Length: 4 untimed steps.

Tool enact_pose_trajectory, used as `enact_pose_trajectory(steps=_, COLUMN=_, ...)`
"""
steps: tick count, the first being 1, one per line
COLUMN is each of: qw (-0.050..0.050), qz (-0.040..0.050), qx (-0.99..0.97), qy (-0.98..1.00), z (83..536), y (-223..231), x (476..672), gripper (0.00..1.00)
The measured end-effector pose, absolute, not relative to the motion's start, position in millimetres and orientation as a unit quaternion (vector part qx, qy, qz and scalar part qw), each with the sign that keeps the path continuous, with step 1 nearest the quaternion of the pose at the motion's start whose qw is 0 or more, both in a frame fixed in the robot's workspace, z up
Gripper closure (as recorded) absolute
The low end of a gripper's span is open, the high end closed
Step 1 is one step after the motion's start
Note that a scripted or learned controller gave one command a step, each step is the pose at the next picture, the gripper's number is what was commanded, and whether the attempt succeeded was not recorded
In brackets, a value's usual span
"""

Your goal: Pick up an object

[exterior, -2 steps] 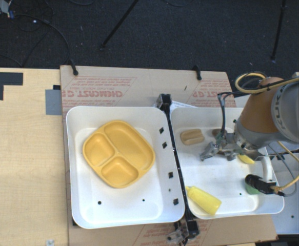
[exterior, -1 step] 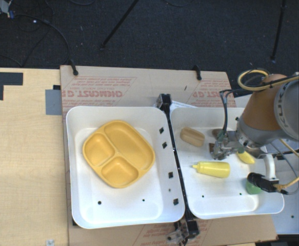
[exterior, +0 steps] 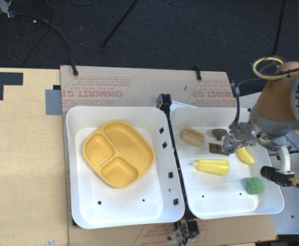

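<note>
My gripper [exterior: 232,143] hangs low over the right bin [exterior: 226,209], near its far right part. Just to its left lie a dark brown block [exterior: 215,148] and a brown rounded piece [exterior: 219,134]. A small yellow piece [exterior: 245,155] lies right beside the gripper on its right. A yellow squeeze bottle [exterior: 211,166] lies on its side in front of the gripper. A tan bread roll [exterior: 192,136] rests further left, and a green lump [exterior: 254,185] sits near the front right corner.
The left bin [exterior: 82,199] holds a yellow divided plate [exterior: 118,152]. A black divider [exterior: 172,158] runs between the bins. The grey arm with its orange band [exterior: 277,99] comes in from the right above the bin's right edge.
</note>
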<state>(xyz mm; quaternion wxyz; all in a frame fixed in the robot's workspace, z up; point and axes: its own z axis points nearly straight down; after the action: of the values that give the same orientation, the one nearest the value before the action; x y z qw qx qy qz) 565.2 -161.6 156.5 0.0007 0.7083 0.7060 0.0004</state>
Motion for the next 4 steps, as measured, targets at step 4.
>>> enact_pose_trajectory(steps=4, qw=-0.003, qz=-0.0003, qx=0.705, qy=0.709, z=225, y=3, x=542.5, gripper=1.0)
